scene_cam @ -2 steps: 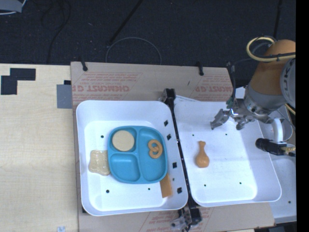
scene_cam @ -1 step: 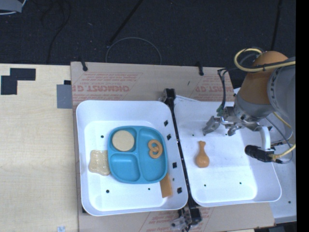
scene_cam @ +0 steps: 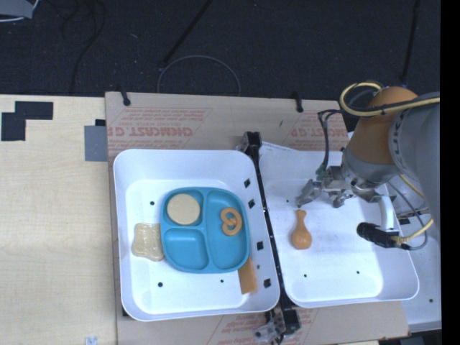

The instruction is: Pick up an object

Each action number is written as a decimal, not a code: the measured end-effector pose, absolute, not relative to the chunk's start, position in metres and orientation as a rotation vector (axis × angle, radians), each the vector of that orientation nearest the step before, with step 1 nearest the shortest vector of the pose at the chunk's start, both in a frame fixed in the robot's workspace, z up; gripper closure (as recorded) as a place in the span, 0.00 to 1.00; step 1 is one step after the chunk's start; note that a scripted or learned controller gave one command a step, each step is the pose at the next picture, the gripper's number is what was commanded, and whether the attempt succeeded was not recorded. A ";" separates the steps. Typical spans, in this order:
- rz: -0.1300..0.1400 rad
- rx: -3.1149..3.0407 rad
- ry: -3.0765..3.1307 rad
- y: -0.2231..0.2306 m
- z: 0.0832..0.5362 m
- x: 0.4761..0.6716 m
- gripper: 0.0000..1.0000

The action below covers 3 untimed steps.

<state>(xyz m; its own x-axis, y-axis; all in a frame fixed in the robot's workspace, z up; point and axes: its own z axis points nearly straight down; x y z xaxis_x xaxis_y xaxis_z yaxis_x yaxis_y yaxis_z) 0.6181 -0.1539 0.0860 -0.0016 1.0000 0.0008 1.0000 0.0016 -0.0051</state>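
An orange-brown pear-shaped toy (scene_cam: 300, 231) is seen lying on the floor of the right shallow white bin (scene_cam: 359, 282), near its left side. The metal two-finger gripper (scene_cam: 325, 192) is poised just beyond the toy, apart from it; whether it is wide or narrow cannot be told. A blue compartment tray (scene_cam: 205, 254) lies in the left white bin (scene_cam: 136, 279).

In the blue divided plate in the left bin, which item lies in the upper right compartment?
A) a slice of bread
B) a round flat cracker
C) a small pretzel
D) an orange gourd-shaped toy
C: the small pretzel sits in the upper right compartment of the blue plate, while the round cracker fills the upper left one.
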 end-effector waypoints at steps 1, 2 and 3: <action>0.004 -2.218 -2.220 -0.154 0.098 0.618 1.00; -0.001 -2.226 -2.218 -0.156 0.156 0.610 1.00; -0.002 -2.224 -2.224 -0.162 0.203 0.618 1.00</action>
<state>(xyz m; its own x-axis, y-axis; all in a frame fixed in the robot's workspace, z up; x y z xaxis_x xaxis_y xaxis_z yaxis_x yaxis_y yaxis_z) 0.6183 -0.1616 0.2032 0.0000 1.0000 -0.0011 1.0000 0.0000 0.0031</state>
